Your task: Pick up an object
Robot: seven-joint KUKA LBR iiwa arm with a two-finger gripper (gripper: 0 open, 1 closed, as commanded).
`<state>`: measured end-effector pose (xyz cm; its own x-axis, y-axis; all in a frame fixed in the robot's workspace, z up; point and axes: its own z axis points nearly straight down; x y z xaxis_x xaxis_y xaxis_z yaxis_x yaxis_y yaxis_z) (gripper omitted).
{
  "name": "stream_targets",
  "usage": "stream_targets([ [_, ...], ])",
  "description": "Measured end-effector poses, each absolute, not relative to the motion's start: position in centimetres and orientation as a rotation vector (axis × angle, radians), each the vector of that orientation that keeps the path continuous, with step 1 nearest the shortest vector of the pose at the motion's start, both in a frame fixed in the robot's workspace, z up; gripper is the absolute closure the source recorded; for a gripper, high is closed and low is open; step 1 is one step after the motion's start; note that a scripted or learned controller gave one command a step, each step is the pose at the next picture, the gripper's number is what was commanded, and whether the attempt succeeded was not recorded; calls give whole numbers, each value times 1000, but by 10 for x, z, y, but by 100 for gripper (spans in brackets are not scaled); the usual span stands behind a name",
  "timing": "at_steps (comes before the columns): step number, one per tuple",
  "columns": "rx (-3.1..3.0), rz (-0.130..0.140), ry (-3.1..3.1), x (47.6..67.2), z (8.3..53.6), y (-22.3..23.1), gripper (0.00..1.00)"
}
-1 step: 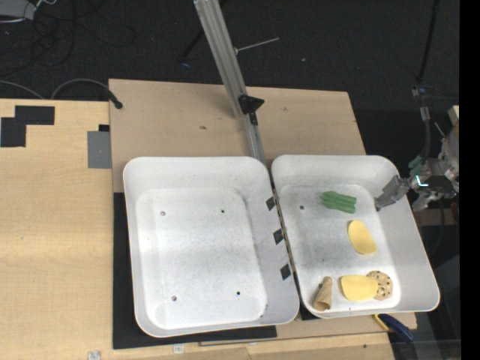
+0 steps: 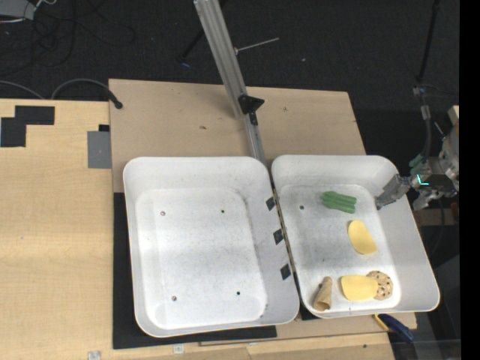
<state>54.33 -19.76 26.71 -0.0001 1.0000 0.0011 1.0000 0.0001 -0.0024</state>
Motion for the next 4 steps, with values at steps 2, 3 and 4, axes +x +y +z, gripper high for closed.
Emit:
stream_targets([
  [2, -2219, 5, -2214, 551, 162, -189, 0],
  [3, -2217, 6, -2214, 550, 97, -186, 0],
  [4, -2228, 3, -2210, 551, 111, -188, 100],
])
